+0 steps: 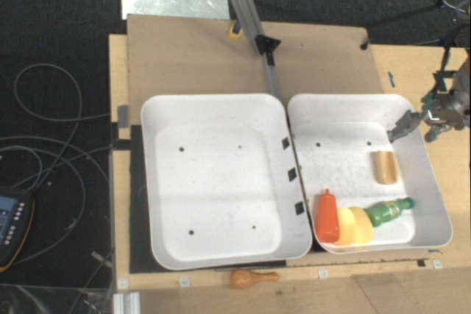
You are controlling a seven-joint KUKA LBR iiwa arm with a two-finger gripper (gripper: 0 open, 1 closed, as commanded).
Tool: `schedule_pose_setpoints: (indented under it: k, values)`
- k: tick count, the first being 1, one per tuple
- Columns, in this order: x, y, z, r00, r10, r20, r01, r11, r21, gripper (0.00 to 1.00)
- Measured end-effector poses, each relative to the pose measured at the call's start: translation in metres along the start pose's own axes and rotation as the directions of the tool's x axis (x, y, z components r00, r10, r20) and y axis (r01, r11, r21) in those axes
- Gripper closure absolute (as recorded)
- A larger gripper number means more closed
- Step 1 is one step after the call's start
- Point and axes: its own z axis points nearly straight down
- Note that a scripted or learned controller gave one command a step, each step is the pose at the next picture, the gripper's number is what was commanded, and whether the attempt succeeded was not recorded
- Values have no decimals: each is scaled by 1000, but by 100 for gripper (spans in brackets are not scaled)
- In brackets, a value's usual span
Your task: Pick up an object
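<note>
Position of the pincer is what I watch now: it hangs over the far right edge of the right bin, with nothing between its two fingers. The fingers look a little apart to me, one pointing to the left and one to the near side, so I read it as open and not carrying anything.

The nearest thing for me to take is the tan block. It lies on the bin floor just to the near-left of the pincer, and its long side runs from far to near. So I think the fingers should close across its short width, from left and right.

More to the near side, along the near wall, lie three other things: the red bottle, the yellow piece touching it, and the green bottle, which lies slanted to the right. The left bin is farther from the arm.
</note>
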Motion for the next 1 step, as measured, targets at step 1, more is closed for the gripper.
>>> schedule_pose_setpoints:
  k: [1]
  values:
    - [0,1,-2,1000,-1,1,1,1000,-4,0]
